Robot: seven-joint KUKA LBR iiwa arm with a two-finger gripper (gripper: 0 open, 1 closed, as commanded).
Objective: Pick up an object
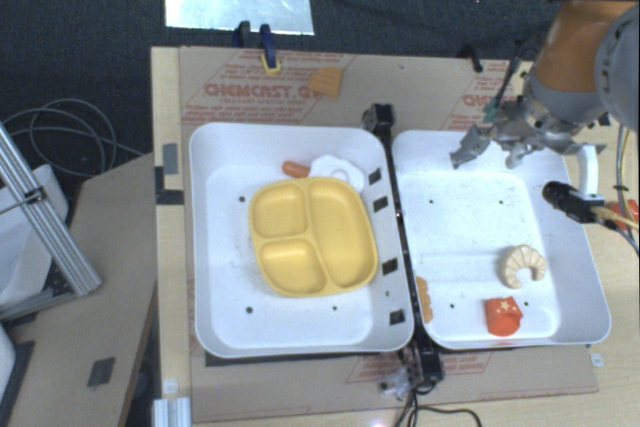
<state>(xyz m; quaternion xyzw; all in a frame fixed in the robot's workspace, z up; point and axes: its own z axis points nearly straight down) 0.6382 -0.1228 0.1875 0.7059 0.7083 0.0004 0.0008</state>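
We see the claw open and holding nothing, hovering over the far edge of the right bin. A croissant and a red object lie near that bin's front right corner.

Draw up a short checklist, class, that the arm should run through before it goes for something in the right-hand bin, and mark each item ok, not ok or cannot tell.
1. Targets present in the right bin: ok; a croissant and a red piece lie near its front right corner.
2. Targets apart from each other: ok; a gap of bare floor shows between them.
3. Gripper free of load: ok; nothing shows between its fingers.
4. Gripper above a target: not ok; it hangs over the bin's back edge, far from both pieces.
5. Red piece clear of the wall: cannot tell; it sits close to the front rim.
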